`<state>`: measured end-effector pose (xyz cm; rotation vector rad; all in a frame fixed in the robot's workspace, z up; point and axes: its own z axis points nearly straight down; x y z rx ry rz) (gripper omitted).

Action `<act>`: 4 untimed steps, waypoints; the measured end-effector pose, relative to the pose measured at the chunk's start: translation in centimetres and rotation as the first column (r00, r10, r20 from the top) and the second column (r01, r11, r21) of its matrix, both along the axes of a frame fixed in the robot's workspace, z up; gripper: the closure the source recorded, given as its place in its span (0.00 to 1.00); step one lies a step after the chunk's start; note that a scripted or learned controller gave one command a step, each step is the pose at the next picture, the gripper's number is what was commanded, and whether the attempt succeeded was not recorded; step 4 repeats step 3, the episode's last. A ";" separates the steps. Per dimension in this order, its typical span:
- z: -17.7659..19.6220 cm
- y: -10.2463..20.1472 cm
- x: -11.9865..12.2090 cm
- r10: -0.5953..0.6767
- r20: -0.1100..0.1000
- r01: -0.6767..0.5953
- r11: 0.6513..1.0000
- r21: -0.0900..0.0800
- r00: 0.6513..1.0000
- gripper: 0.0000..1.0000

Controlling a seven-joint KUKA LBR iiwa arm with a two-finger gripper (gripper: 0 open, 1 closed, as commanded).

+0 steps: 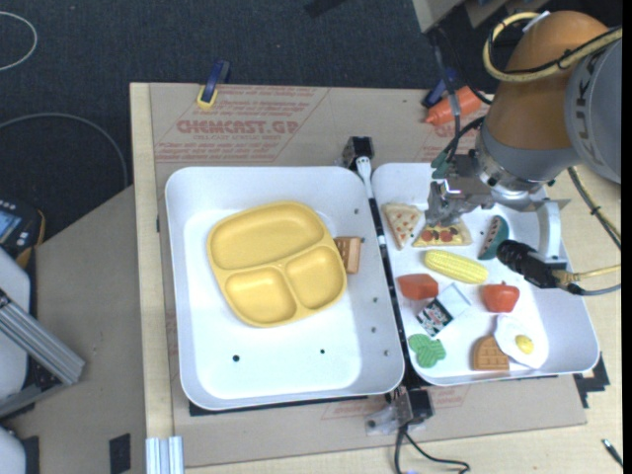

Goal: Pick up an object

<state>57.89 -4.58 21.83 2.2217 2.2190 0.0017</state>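
The two shallow bins (197, 294) are white. A yellow plastic plate with three parts (275, 262) has a small brown block (348, 254) beside it. The toy corn cob (455, 266) is yellow with little bumps. The toy pizza slice (401, 223) is tan with red dots. The toy broccoli (427, 350) is green, the waffle piece (487, 354) is brown with squares, and the fried egg (520, 343) is white with a yellow middle.

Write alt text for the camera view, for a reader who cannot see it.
A grey-and-orange robot arm reaches from the right, its gripper low over a pizza slice in the right white bin, among toy foods including corn, a tomato, broccoli and a fried egg. The left white bin holds a yellow divided plate.
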 end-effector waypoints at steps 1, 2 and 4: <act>1.7 1.2 -0.5 0.003 0.002 -0.003 1.000 0.001 1.000 1.00; 1.6 0.9 -0.6 0.002 -0.001 -0.002 1.000 0.001 1.000 1.00; 0.4 1.8 -0.4 0.002 -0.005 -0.002 1.000 0.001 1.000 1.00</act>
